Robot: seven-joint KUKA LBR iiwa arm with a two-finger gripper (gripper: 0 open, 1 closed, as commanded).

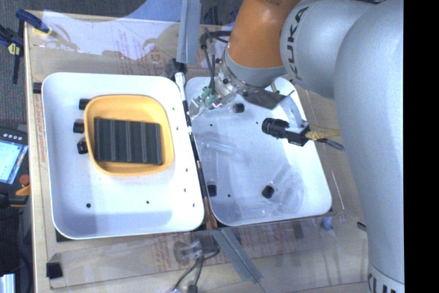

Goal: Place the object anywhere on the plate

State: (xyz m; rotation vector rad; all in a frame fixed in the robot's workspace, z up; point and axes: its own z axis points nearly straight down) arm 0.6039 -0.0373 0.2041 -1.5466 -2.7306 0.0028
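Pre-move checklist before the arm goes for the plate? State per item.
1. The plate sits in the left bin: ok.
2. Landing room on the plate: a dark ribbed insert covers its middle, the yellow rim is bare: cannot tell.
3. Object held by the gripper: cannot tell.
4. Gripper over the plate: not ok, it is at the far left corner of the right bin.
5. Something to pick in the right bin: a small black piece lies near the front: ok.
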